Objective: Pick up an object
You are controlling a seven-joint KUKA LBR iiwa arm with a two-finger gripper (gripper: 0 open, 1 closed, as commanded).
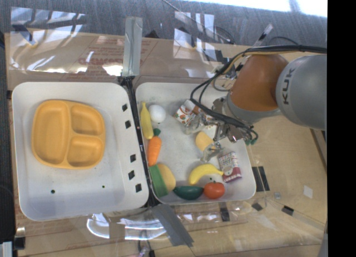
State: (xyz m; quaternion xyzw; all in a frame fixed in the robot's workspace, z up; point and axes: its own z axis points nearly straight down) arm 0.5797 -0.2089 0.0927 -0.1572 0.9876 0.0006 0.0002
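The right bin (167, 92) holds several toy foods. Along its left wall lie a yellow corn cob (146, 120), a white egg (157, 113), a carrot (154, 149) and a green-and-yellow piece (163, 178). At the front lie a banana (203, 172), a tomato (214, 190) and a dark green vegetable (188, 192). My gripper (216, 132) hangs low over the bin's right half. It is right beside a yellow cheese wedge (203, 140), between a small printed carton (185, 114) and a red-and-white packet (230, 167). The wrist hides what lies under it.
The left bin (22, 156) holds a yellow divided plate (68, 133). My arm's orange band (253, 83) and loose cables (208, 83) overhang the right bin's back right corner. Brown bench surface surrounds both bins.
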